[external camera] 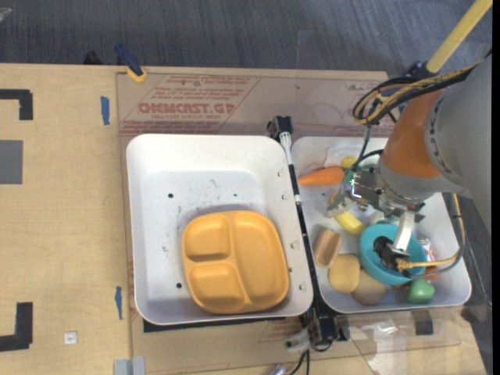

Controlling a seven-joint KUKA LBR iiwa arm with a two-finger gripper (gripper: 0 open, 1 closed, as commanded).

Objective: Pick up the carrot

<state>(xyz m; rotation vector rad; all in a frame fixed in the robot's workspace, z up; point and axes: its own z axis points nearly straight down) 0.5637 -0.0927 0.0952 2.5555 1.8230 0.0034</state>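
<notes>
1 fixed camera looks down at a slant on the table [55,233] from above, far enough back to take in both white bins whole. The left bin [148,170] fills the centre of the frame and the right bin [461,287] sits at lower right, where the arm [437,143] enters from the right edge.

An orange carrot [321,176] lies on its side in the right-hand white bin [461,287], in the bin's far left corner close to the wall shared with the neighbouring bin. Slender and tapered, it runs nearly level across the view, its thin tip pointing left toward that wall and its thicker end pointing right, where part of it is hidden. It rests flat on the bin floor, free of any grip.
</notes>
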